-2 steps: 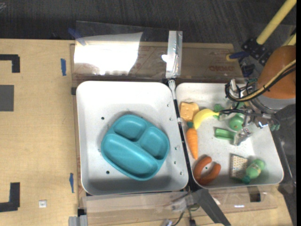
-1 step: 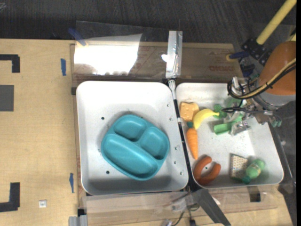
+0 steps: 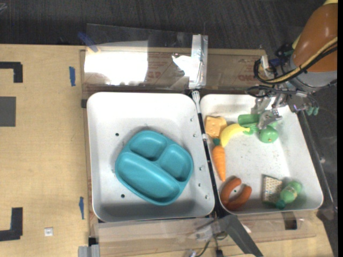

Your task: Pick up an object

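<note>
**Approach over the right bin, nothing held yet**

You are at the reach-in step. The end effector point(image 3: 266, 116) hangs low over the far part of the right bin point(image 3: 308, 159), above a cluster of toy food. Directly beneath and around it lie a green piece point(image 3: 268, 135) and a green stalk-like part point(image 3: 246, 120); the yellow banana point(image 3: 231, 133) lies just beside them toward the bin's divider. Whether the tool touches any of these, you cannot tell from this slanted view, and the opening between its tips is too cluttered with metal and cable to read. Nothing shows as lifted; every item appears to rest on the bin floor.

Other candidates sit well apart from the tool: a tan block point(image 3: 215, 126) against the divider, an orange carrot point(image 3: 218, 162) below it, a red sausage-shaped piece point(image 3: 236, 191) near the front, and a green item with a patterned card point(image 3: 281, 191) in the front corner. The left bin point(image 3: 102, 143) carries a teal divided tray point(image 3: 154, 166).

Your next move, by my judgement, calls for a clean descent onto the round green piece, centred so the tips straddle it and do not nudge the banana. Its rounded shape may roll away under an off-centre close, so check for a true lift before counting the pick as made.
</note>
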Motion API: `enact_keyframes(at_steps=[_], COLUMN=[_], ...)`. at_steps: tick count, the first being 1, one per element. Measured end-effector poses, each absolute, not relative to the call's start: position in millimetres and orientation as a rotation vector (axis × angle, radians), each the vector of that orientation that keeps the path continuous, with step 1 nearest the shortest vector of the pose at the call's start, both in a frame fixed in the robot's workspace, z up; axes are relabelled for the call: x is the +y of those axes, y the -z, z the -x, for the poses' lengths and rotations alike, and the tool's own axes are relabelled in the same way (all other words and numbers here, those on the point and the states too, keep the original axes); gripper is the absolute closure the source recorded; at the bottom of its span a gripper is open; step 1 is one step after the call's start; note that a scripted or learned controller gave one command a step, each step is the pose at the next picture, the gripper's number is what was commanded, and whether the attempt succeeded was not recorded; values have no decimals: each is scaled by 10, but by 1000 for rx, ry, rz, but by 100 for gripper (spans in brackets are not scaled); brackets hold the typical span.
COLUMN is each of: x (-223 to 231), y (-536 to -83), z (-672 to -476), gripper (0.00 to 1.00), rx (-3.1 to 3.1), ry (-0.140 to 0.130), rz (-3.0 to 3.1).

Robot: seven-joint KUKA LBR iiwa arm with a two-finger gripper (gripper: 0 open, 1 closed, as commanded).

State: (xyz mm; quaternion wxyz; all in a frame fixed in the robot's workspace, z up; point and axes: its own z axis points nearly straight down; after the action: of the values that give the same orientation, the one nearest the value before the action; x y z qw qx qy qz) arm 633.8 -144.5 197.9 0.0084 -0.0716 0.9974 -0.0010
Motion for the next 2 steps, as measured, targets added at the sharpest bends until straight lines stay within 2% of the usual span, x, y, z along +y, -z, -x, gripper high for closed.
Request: enact_keyframes(at_steps=[1,2], x=[-1432,-1714], y=[-1854,-2152], z=[-6685,-6567], gripper=[100,100], rx=[3116,2982], ry=[1,7], rz=[320,947])
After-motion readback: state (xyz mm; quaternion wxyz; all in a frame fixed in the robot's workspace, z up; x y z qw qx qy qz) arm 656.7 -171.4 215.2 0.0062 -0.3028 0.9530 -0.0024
